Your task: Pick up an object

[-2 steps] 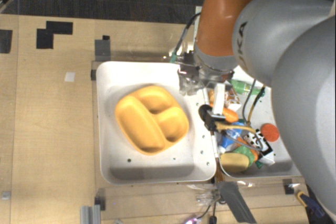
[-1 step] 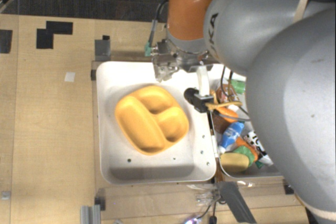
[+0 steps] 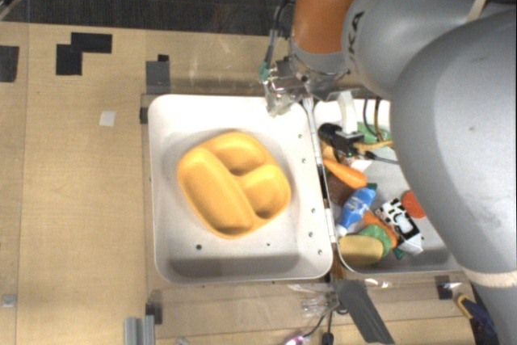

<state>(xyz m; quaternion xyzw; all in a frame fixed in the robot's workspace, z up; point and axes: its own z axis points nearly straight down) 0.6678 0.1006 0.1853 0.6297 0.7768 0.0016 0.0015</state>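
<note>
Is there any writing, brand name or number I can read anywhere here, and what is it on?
"KA": dark letters on the grey arm, cut off where the orange band begins; likely part of a longer name.
Blue bottle: label too blurred to read.
Black-and-white item in the right bin: a pattern, nothing readable.

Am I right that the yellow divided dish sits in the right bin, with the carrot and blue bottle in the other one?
Not quite. The camera view shows the yellow dish in the left bin, not the right one. The carrot and blue bottle do lie in the other bin, on the right, among a pile of small items.
</note>
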